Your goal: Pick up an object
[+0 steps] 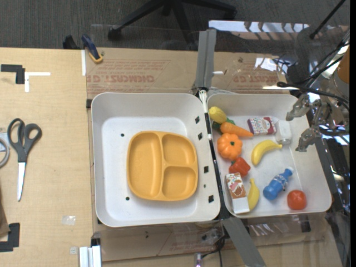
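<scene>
- The left white bin (103, 149) holds a yellow-orange divided plate (163, 166) with three compartments; the plate lies flat near the bin's middle.
- The right white bin (320, 177) holds a scatter of toy food and small packages.
- Along its left wall, from top down: a lemon (217, 114), a carrot (235, 129) with green leaves at its left end, a small orange pumpkin (230, 146), a red pepper (240, 166), and a juice carton (236, 191) lying flat near the bottom left corner.
- A small yellow banana (253, 194) lies just beside the carton's right edge, touching or nearly touching it.
- A larger banana (265, 150) rests near the bin's middle, curved, to the right of the pumpkin.
- A red-and-white packet (261, 126) lies near the top, just right of the carrot's tip.
- A blue bottle (276, 185) lies on its side at a slant in the lower right part, and a red tomato (297, 199) sits near the bottom right corner, apart from the bottle.
- The gripper (305, 128) hangs over the right bin's upper right side, close to the right wall; its two metal fingers are spread apart with nothing between them.
- On the bench (50, 204) left of the bins lie scissors (23, 149).
</scene>
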Robot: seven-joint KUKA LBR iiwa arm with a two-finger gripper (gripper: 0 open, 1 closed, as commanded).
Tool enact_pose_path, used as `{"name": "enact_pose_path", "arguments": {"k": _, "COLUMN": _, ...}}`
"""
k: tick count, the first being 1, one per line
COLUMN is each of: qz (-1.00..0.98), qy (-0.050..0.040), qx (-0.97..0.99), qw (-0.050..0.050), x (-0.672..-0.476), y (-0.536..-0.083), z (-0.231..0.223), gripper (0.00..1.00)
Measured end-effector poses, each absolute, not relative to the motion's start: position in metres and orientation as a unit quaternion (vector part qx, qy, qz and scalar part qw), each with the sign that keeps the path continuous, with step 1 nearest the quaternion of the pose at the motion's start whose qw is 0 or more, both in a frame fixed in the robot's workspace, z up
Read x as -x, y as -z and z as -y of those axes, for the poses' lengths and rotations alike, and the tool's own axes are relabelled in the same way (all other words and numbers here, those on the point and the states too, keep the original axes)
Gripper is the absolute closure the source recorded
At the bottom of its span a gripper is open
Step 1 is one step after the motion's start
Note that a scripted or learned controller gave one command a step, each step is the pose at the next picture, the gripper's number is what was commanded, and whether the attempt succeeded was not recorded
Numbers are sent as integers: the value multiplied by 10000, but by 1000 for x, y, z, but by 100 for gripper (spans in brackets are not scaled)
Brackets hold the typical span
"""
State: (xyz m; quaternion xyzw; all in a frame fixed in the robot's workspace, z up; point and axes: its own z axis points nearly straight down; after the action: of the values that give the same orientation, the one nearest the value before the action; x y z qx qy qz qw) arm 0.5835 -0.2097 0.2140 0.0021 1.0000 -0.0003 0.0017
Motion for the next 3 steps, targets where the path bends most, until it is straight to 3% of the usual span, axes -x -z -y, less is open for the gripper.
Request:
{"name": "enact_pose_path", "arguments": {"k": 1, "qz": -9997, "qy": 12, "qx": -239, "qw": 83, "x": -613, "y": -100, "z": 170, "gripper": 0}}
{"name": "enact_pose_path", "arguments": {"k": 2, "qz": -9971, "qy": 15, "qx": -749, "qw": 98, "x": -602, "y": -100, "z": 136, "gripper": 0}}
{"name": "enact_pose_path", "arguments": {"k": 3, "qz": -9986, "qy": 9, "qx": -530, "qw": 39, "x": -632, "y": -132, "z": 222, "gripper": 0}}
